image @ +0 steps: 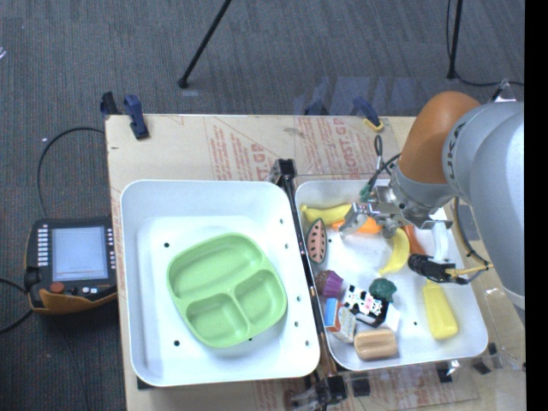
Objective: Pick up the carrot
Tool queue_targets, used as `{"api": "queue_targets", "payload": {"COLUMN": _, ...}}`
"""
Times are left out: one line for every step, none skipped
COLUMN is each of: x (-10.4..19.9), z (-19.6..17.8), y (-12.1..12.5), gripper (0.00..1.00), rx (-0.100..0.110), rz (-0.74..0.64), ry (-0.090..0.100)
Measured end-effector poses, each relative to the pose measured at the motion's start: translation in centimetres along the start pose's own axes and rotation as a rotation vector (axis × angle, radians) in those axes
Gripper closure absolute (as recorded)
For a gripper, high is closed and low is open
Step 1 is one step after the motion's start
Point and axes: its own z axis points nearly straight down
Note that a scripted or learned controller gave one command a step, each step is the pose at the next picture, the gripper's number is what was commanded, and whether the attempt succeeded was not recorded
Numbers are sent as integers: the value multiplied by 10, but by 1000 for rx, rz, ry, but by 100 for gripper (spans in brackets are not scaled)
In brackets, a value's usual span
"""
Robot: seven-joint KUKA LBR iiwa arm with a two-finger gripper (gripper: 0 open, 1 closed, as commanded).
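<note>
the carrot (370,226) lies near the top of the right bin (467,336), at about eleven o'clock from that bin's centre, an orange piece partly covered by the gripper (366,216), which sits right over it. whether the gripper is clenched or released cannot be told from here, nor whether it has the carrot. the carrot is probably a light, stiff plastic toy with a smooth, slightly slippery skin; a grasp across its thick middle would likely suit best. a yellow banana (396,253) lies just beside it at five o'clock, and a watermelon slice (316,241) at eight o'clock. faint red printing marks the bench board (240,144), too blurred to read.
</note>
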Motion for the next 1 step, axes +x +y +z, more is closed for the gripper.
{"api": "queue_targets", "payload": {"x": 1, "z": -9, "y": 0, "gripper": 100, "rx": 3, "rz": -2, "ry": 2}}
